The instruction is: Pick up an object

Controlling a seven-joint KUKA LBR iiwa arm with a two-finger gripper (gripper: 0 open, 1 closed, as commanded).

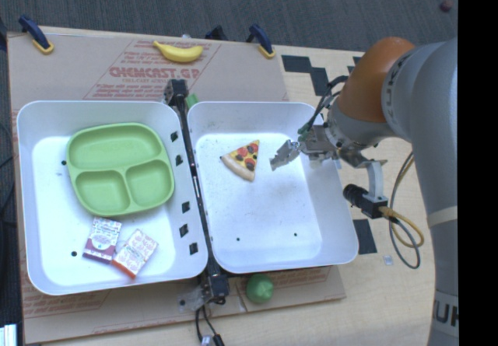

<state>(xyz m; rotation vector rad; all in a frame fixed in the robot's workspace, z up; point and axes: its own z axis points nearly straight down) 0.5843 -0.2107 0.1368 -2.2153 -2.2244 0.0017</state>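
Two white bins side by side. Right bin (268,247): one pizza slice (242,159) near its back, just left of the gripper (285,155), apart from it; bare floor toward the front rim. Fingers: cannot tell whether apart or together. Left bin (31,204): one green divided plate (119,166), two small packets (120,246). Outside: one banana (179,50), one green ball (260,288).

Thick grey arm (424,96) with an orange band (372,80) above the wrist, silver two-finger gripper (284,155), yellow cable (405,220) looping beside a black fitting (364,200)
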